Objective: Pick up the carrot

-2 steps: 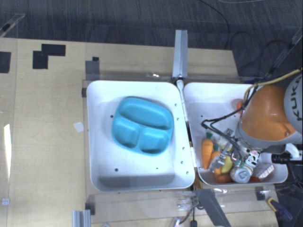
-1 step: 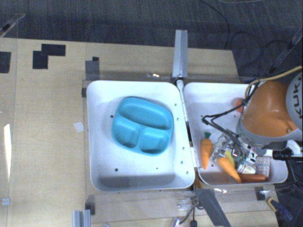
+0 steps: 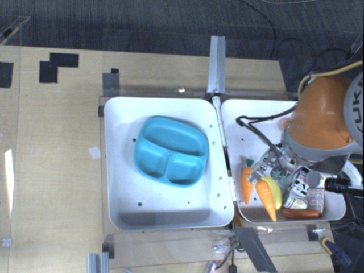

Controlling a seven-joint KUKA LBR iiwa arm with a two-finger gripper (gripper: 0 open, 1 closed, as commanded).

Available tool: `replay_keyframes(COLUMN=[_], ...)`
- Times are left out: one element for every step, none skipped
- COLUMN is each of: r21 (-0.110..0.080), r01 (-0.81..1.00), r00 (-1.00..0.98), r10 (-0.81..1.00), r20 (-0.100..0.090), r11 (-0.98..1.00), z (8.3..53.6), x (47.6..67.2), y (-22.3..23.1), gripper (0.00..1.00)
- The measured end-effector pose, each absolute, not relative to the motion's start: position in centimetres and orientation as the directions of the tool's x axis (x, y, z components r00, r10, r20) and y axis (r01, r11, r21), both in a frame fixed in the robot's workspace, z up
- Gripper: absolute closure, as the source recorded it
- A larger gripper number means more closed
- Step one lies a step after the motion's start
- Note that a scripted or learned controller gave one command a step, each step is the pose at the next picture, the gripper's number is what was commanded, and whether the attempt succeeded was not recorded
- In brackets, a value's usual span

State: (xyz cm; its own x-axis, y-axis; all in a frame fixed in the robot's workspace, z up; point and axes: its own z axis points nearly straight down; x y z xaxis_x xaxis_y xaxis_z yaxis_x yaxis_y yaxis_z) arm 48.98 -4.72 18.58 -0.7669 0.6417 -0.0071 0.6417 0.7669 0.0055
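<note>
My claw (image 3: 272,172) is hanging low over the right bin (image 3: 256,111), and I cannot tell how it is set. One carrot (image 3: 266,197) is lying just below it near the front edge, beside a yellow fruit (image 3: 275,191); a second carrot (image 3: 247,185) is resting by the left wall. The left bin (image 3: 119,152) is holding a blue divided tray (image 3: 170,150).

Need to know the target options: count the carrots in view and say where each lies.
2. One carrot lies by the left wall of the right bin; the other carrot lies just right of it, under the gripper. The arm may hide more.
</note>
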Motion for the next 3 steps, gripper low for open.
replay_keyframes(r21=[0.004,0.005,0.006], r01=[0.651,0.495,0.498], r00=[-0.759,-0.869,-0.867], r10=[0.651,0.495,0.498], r20=[-0.005,-0.005,-0.009], r11=[0.759,0.869,0.867], z=[18.5,20.7,31.2], x=[53.0,48.8,48.9], y=[-0.6,6.1,0.9], gripper=[1.0,1.0,1.0])
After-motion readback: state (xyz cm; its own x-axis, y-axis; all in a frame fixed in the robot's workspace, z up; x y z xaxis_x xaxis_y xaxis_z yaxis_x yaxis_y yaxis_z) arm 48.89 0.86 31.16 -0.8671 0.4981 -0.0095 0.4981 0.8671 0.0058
